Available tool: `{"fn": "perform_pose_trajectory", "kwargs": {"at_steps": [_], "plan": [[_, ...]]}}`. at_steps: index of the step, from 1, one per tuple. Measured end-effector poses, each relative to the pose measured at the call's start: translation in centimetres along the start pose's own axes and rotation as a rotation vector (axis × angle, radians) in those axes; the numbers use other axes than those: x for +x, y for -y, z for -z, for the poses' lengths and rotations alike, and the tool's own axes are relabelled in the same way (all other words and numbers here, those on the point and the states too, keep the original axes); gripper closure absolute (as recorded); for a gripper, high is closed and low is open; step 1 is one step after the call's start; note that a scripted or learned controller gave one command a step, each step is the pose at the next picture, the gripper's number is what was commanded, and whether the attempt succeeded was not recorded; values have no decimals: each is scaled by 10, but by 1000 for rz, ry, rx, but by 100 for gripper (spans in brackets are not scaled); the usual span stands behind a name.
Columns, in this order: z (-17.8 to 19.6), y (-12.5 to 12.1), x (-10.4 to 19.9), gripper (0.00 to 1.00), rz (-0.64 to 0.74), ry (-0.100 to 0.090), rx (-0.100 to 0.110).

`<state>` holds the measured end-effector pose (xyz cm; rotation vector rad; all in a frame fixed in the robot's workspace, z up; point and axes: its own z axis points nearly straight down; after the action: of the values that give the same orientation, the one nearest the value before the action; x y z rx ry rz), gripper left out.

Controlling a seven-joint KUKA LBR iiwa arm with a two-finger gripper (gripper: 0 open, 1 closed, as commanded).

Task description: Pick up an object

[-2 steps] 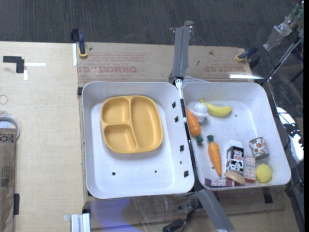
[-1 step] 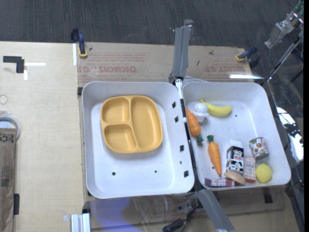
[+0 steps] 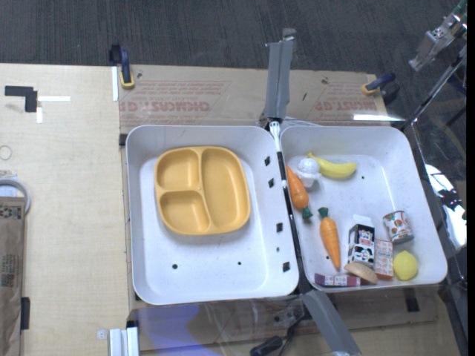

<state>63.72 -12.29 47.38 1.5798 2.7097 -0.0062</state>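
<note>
The right bin holds several toy foods. A yellow banana lies at its back, next to a white round item. One orange carrot lies along the left wall, and a second carrot lies nearer the middle. At the front right are a black-and-white carton, a small can, a yellow lemon, a small red packet, a tan bread piece and a pink bar.
The left bin holds a yellow divided plate. A grey post rises behind the wall between the two bins. Cardboard lies behind the bins. A metal fixture sits at the top right.
</note>
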Motion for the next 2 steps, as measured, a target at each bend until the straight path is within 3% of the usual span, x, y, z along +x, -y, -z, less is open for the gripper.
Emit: {"fn": "perform_pose_trajectory", "kwargs": {"at_steps": [2], "plan": [[16, -3, -1, 100, 4, 2, 1]]}}
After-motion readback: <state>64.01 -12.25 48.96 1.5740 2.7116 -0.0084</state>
